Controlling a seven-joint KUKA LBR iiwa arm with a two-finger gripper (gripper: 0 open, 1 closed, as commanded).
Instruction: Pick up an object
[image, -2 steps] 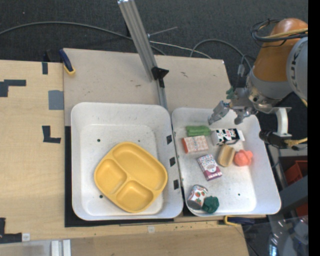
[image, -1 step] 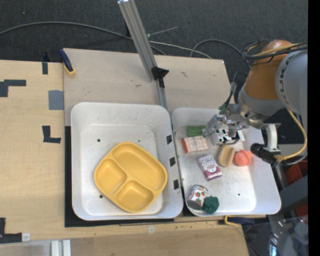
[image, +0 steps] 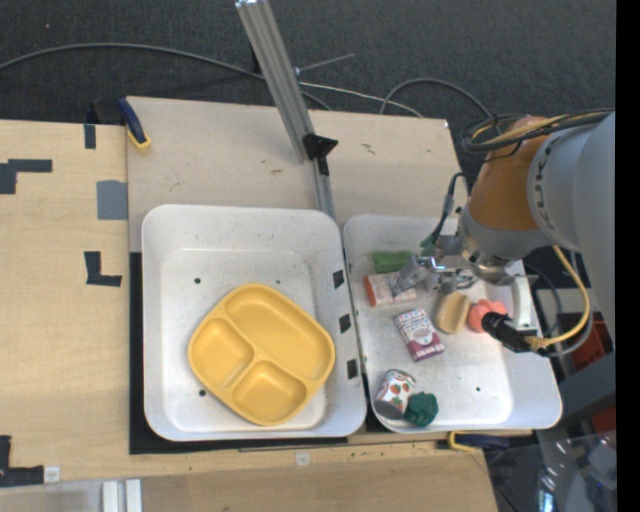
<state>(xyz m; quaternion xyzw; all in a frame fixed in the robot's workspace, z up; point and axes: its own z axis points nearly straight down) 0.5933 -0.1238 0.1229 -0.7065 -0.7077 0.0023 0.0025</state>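
The right bin (image: 500, 400) holds several small items. A green block (image: 391, 261) lies at its far left, with a reddish box (image: 377, 290) just below it. A pink-and-purple packet (image: 418, 334) sits mid-bin, a tan oval piece (image: 452, 312) and a red-orange piece (image: 487, 315) lie to its right. My gripper (image: 414, 274) is low over the bin's upper part, right beside the green block and the reddish box. I see nothing clearly held in it.
A yellow divided plate (image: 262, 352) lies in the left bin (image: 170, 250). A round patterned cup (image: 395, 391) and a dark green lump (image: 423, 408) sit at the right bin's near-left corner. A metal post (image: 285, 80) slants above the bins. The arm's body (image: 520, 195) covers the right bin's far right.
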